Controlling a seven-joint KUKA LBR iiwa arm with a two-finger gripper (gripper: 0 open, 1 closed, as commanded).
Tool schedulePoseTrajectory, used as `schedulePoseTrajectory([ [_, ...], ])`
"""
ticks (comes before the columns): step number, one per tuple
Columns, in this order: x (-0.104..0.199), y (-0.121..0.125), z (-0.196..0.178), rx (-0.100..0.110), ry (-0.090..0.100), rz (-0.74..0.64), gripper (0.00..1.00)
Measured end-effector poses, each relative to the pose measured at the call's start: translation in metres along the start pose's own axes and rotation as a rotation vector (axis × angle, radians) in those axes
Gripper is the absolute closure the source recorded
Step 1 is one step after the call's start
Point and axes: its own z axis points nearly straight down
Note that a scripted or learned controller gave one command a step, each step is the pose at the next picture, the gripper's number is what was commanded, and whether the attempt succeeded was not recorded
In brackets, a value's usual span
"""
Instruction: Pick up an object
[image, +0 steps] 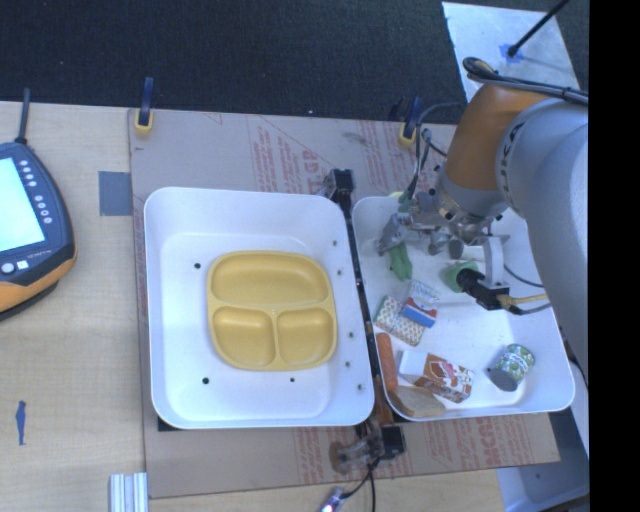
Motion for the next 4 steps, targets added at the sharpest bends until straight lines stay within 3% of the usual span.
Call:
schedulePoseTrajectory([
  [4,-0.0008,0.0000,0.0000,0.000,0.000,0.000,0.00],
])
